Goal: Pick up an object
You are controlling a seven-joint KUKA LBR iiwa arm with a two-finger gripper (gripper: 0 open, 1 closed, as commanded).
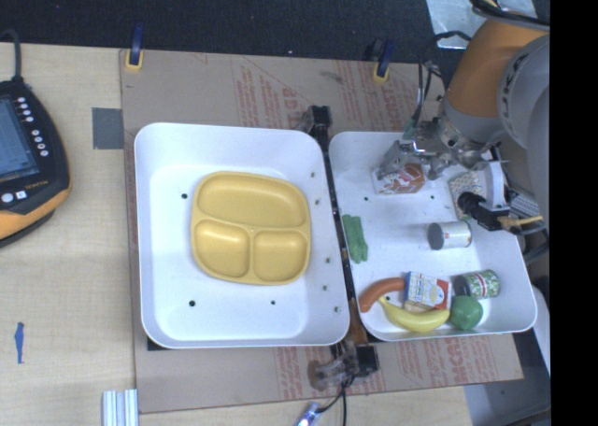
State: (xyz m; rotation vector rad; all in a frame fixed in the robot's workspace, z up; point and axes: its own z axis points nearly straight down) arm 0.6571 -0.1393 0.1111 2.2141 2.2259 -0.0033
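From the fixed camera above the bench, the left bin (149, 228) holds a yellow divided plate (250, 226), lying flat near its middle with three compartments facing up. The right bin (392, 256) sits just beside it, their inner rims touching along a dark seam. The arm (491, 69), grey with its orange band, comes in from the upper right, and the gripper (418, 155) is low over the far part of the right bin, right at a crinkled clear packet (402, 177) with reddish-brown contents. The metal parts of the tool overlap the packet's upper edge, but I cannot tell how wide the tool stands or whether it has hold of the packet. In the same bin, a small grey cylinder (449, 234) lies on its side towards the right wall, a green strip (354, 236) lies along the left wall, and a cluster sits along the near edge: an orange carrot-like piece (377, 292), a yellow banana (413, 319), a small red and white carton (426, 291), a green round fruit (466, 313) and a green-labelled can (476, 284) on its side. An orange-edged teach pendant (23, 167) rests on the bench at far left.
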